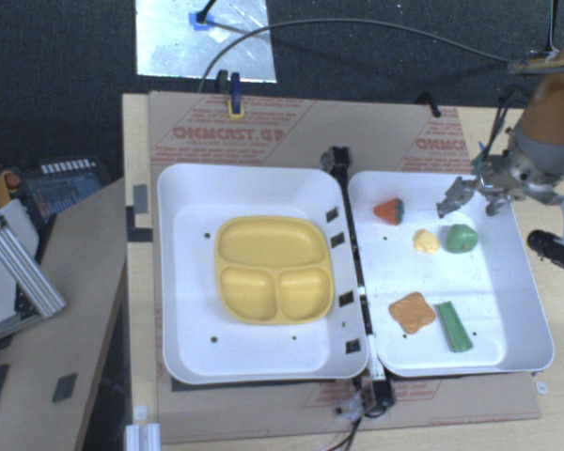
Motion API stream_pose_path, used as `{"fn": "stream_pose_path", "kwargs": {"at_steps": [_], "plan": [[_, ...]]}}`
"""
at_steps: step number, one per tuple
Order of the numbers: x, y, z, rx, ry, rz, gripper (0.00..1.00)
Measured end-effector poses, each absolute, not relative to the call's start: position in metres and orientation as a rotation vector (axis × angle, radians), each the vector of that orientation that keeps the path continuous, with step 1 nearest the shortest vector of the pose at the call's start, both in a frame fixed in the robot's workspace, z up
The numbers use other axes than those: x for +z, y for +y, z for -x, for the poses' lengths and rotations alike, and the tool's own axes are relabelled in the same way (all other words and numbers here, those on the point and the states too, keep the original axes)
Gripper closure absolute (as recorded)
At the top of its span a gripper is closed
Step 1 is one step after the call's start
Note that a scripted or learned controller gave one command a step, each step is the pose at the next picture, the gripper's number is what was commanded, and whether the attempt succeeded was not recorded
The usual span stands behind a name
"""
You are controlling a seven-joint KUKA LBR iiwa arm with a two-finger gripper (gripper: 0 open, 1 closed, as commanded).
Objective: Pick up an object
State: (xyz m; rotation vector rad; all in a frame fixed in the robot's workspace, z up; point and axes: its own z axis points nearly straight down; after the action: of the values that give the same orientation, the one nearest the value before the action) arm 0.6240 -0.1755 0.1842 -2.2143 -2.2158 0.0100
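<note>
The camera view looks down on two shallow white plastic bins set side by side on a cardboard-covered bench. The left bin (183, 252) carries a yellow three-compartment plastic tray (273, 269) near its middle. The right bin (517, 318) carries five small things: a red-orange toy with a green tip (388, 211) toward the far left corner, a pale yellow lump (426, 242) and a round green ball-like toy (462, 239) just beside each other near the middle of the far half, and an orange flat piece (413, 312) with a long green block (453, 326) beside it toward the near edge.

The grey arm with its orange band comes in over the right bin's far right corner. Its two-finger gripper (477, 195) hangs with the fingers spread apart and nothing between them, poised above the far edge region, closest to the round green toy.

As a judgement, the pick is at the approach stage: no object is lifted, all five lie on the bin floor. Left to do are the descent, closing on one item, and raising it.
</note>
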Motion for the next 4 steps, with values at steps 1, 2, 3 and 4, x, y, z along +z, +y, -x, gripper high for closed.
{"fn": "stream_pose_path", "kwargs": {"at_steps": [1, 2, 3, 4], "plan": [[0.192, -0.175, -0.627, -0.001, -2.226, 2.219, 0.00], [0.151, -0.171, -0.628, 0.000, -2.229, 2.216, 0.00], [0.102, -0.169, -0.639, 0.000, -2.229, 2.214, 0.00], [0.084, -0.169, -0.640, 0.000, -2.230, 2.214, 0.00]]}}
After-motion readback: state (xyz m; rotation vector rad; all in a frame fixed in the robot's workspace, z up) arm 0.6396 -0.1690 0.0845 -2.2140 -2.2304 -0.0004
